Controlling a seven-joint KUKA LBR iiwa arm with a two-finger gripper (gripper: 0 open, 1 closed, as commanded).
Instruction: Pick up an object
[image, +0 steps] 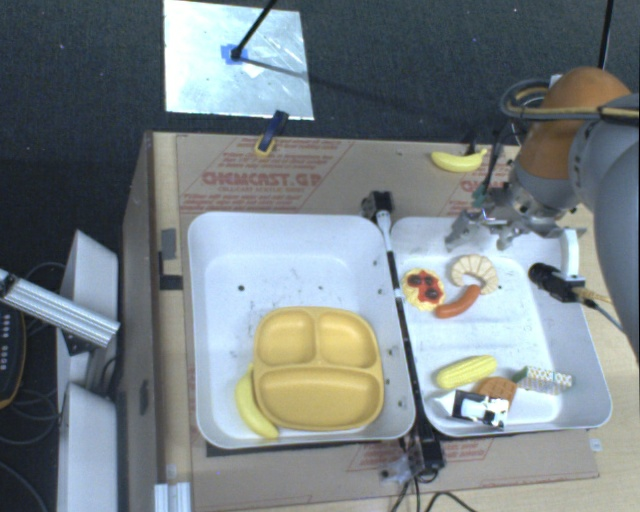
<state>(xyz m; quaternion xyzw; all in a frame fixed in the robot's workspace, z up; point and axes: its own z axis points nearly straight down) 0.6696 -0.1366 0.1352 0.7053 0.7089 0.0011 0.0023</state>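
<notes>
From the camera view, the tool (487, 222) hangs over the far rim of the right bin (575, 345), fingers spread apart and grasping nothing.

Just below it lie a toy croissant (474, 270), a toy sausage (459, 301) touching the croissant, and a round pizza piece (423, 288) a little further toward the left bin (215, 330). All three look like light, stiff plastic, likely slick. The sausage seems the easiest pick, taken across its narrow middle.

Well below the tool, at the bin's near edge, sit one corn cob (465, 371), one orange wedge (496, 389), one black-and-white piece (481, 408) and one small speckled stick (545, 379).

Across the divider, the left bin holds one yellow sectioned plate (317, 368) and one banana (253, 407) touching it. A second banana (457, 159) lies on the worktop (300, 175), just beyond the tool.
</notes>
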